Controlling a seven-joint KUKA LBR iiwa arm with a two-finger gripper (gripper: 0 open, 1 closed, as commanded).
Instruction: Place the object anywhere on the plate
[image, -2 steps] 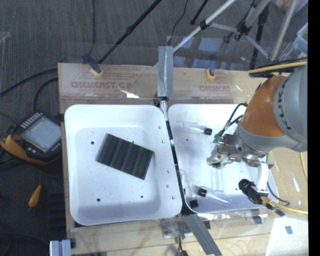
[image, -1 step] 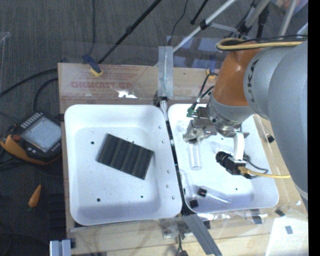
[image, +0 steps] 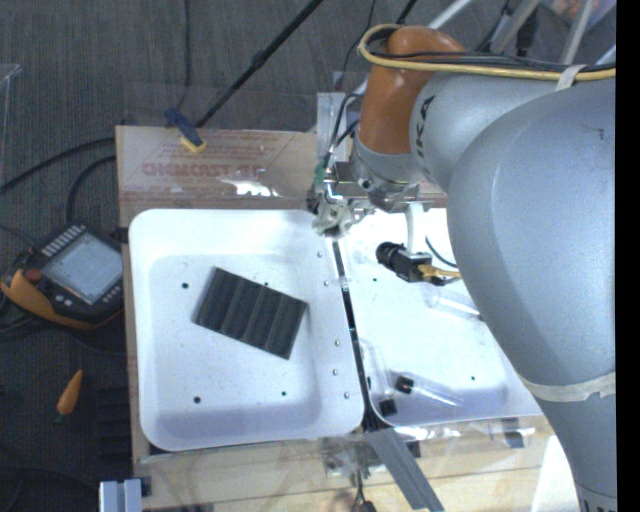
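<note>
- The dark ribbed slab (image: 250, 312) lies flat and askew on the floor of the left bin (image: 150, 330). From the camera's angle it is below and to the left of the gripper, well apart from it, and nothing touches it.
- The gripper (image: 335, 215) hangs over the far end of the ridge where the left bin meets the right bin (image: 440, 350). I see nothing in its hold. It is too small and cluttered here to tell whether it is open or closed.
- Likely trouble: the slab is thin, broad and flat against the floor. A straight descent may skate off the ribs or pinch nothing at all, so a grasp across the short side looks safer.
- A second risk: the tool sits right over the ridge, so a low sweep toward the slab could clip the bin rim.
- A third: I cannot tell which surface counts as the plate, so the drop spot is uncertain.
- The grey arm reaches in from the right, its bulk over much of the right bin. The orange band (image: 390, 90) is above the wrist, and the wrist points steeply down.
</note>
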